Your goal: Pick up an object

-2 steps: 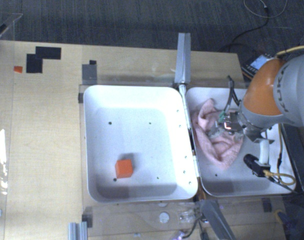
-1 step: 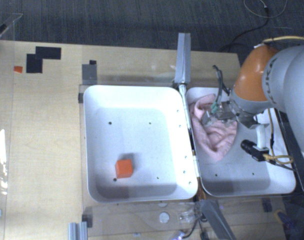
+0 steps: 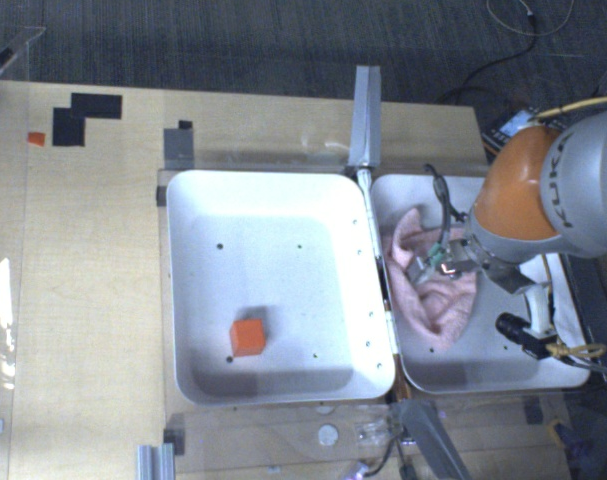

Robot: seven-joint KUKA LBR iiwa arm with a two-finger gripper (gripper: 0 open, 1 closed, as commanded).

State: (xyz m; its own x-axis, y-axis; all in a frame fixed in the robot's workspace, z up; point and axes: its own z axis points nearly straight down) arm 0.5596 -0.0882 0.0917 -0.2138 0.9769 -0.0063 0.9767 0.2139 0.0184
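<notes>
A crumpled pink cloth (image 3: 430,286) lies in the right bin (image 3: 453,368), toward its left side. My gripper (image 3: 435,261) is down on top of the cloth, near its middle, with the grey arm and orange band reaching in from the right. An orange cube (image 3: 248,337) rests in the left bin (image 3: 203,208), near its front left.
A metal divider post (image 3: 366,118) stands behind the seam between the two bins. Black blocks (image 3: 81,116) and a small orange piece (image 3: 36,139) sit on the wooden bench at far left.
</notes>
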